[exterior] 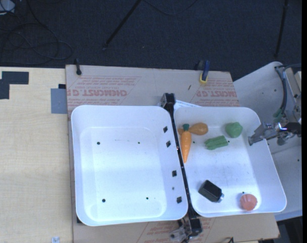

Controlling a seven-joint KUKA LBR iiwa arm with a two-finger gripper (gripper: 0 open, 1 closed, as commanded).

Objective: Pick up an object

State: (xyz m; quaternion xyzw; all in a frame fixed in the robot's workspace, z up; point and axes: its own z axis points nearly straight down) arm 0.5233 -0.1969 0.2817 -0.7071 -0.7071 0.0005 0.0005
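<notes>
Gripper [256, 137] sits at the right edge of the frame, just over the right rim of the right bin [267, 161]; finger state cannot be told, nothing visibly between them. Right bin holds 6 objects: green round piece [234, 129] and green oblong piece [216, 143] nearest the gripper, orange-yellow piece [198, 129], carrot [185, 144] along the divider, black block [210, 191], red-orange ball [248, 202] at lower right. Left bin [82, 135] sits beside it.

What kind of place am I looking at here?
Probably a robot test lab: two white bins on a bench, toy food like a carrot in one, loose cables on dark carpet behind.
</notes>
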